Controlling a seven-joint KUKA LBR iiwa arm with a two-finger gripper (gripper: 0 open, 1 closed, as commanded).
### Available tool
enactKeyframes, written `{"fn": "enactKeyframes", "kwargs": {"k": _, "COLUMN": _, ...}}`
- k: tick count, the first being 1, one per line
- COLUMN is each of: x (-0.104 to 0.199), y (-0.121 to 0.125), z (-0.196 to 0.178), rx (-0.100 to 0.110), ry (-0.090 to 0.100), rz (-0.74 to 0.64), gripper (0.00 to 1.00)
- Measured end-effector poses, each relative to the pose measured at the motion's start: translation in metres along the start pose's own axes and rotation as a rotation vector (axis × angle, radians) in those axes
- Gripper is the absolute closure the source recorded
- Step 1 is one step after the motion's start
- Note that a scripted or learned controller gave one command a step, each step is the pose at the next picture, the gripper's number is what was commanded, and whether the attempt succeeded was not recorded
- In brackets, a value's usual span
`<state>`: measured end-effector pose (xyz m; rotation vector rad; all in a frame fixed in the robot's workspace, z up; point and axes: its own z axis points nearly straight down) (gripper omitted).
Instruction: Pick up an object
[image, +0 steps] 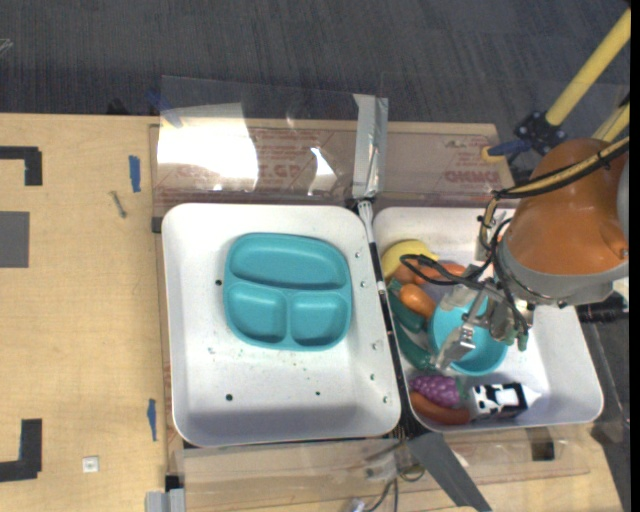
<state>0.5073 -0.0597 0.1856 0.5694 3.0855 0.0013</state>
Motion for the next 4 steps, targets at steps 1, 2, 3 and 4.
{"fn": "enactKeyframes", "kwargs": {"k": 1, "x": -0.062, "y": -0.012, "z": 0.002, "rx": 0.0, "ry": -0.003, "rz": 0.216, "gripper": 0.0}}
{"fn": "enactKeyframes", "kwargs": {"k": 2, "x": -0.108, "y": -0.009, "z": 0.093, "rx": 0.001, "ry": 0.002, "rz": 0.128, "gripper": 0.0}}
{"fn": "enactKeyframes", "kwargs": {"k": 3, "x": -0.147, "y": 0.003, "z": 0.072, "rx": -0.001, "ry": -0.007, "rz": -0.064, "gripper": 0.0}}
{"fn": "enactKeyframes", "kwargs": {"k": 4, "x": -0.176, "y": -0.061, "z": -0.003, "rx": 0.001, "ry": -0.013, "rz": -0.026, "gripper": 0.0}}
